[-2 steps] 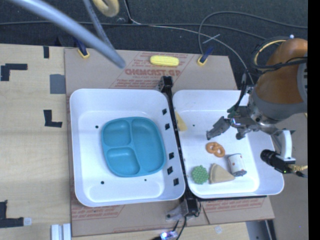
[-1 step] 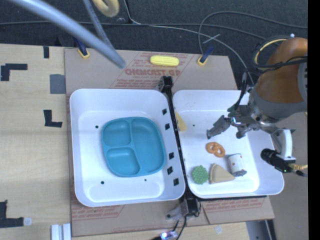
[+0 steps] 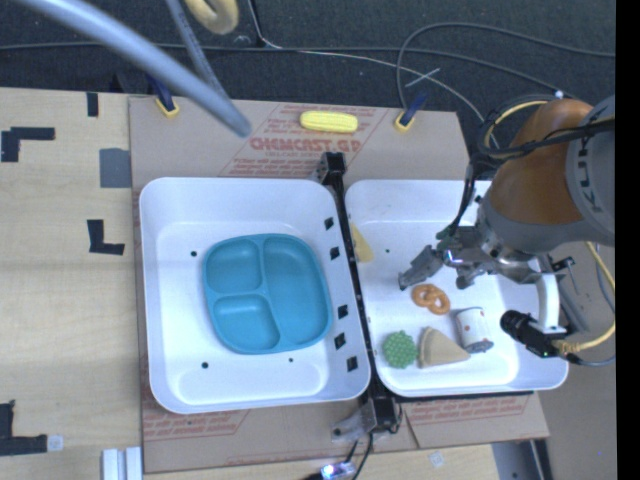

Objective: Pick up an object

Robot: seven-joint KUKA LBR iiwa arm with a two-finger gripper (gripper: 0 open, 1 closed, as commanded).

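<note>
Bins are seen side by side on a cardboard sheet laid over the bench, viewed from above at a slant. The left bin is occupied by a blue divided tray, set slightly askew near its middle. The right bin is entered from the right by the grey arm with its orange band, and the gripper is held low over the bin's middle with its two fingers spread apart and nothing between them. A pretzel is found just below the fingertips, lying flat on the bin floor; whether it is touched cannot be told. Near the bin's front wall a green ball, a tan wedge and a small white cylinder are grouped closely, the wedge lying between the other two. A pale yellow piece is seen against the divider between the bins. Beyond the bins, a corn cob is left on the cardboard, well apart from everything else. Cables are trailed across the dark floor behind.
</note>
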